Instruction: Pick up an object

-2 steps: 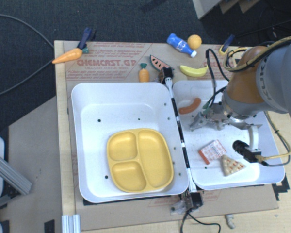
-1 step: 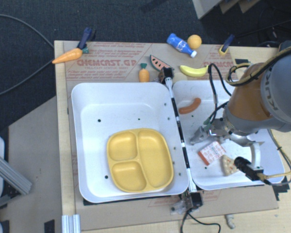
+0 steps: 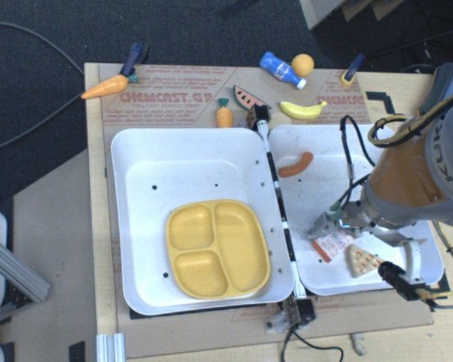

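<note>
The arm [image 3: 411, 176] reaches into the right bin [image 3: 317, 277], and its gripper [image 3: 340, 221] sits low over the bin floor. Whether the jaws are wide or narrow cannot be told; the wrist hides them. Just below the jaws lies a small packet [image 3: 332, 245] (white with red print), touching or nearly touching them. Beside the packet, further toward the bin's near corner, lies a pizza slice [image 3: 362, 261]. Up beyond the jaws, near the bin's far wall, lies a sausage [image 3: 295, 164]. Well to the jaws' left, in the left bin [image 3: 136, 172], sits a yellow divided plate [image 3: 217, 247]. A banana [image 3: 302, 110] lies on the bench beyond the bins.
</note>
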You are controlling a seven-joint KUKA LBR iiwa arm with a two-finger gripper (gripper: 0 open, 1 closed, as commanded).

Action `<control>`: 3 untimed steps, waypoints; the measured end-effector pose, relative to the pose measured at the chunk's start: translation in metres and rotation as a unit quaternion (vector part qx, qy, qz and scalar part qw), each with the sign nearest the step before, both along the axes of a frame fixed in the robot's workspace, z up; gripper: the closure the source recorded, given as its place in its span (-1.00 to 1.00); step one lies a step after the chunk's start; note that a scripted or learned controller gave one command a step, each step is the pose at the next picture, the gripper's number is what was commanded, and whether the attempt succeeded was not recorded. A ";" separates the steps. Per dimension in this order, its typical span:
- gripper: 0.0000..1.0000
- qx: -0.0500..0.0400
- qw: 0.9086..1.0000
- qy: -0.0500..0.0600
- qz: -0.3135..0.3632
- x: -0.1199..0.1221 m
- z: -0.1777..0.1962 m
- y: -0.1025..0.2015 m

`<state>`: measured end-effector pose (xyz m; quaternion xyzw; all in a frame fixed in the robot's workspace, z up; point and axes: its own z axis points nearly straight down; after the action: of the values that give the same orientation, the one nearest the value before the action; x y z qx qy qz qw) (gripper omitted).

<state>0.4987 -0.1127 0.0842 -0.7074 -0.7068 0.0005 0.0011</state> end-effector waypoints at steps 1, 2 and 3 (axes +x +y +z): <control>-1.00 0.000 1.000 -0.002 0.001 0.054 0.101 0.023; -1.00 0.000 1.000 0.000 0.000 -0.020 0.100 0.028; -1.00 0.000 1.000 0.000 0.000 -0.020 0.023 0.020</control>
<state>0.4784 -0.0927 0.1073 -0.7074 -0.7068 0.0005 0.0009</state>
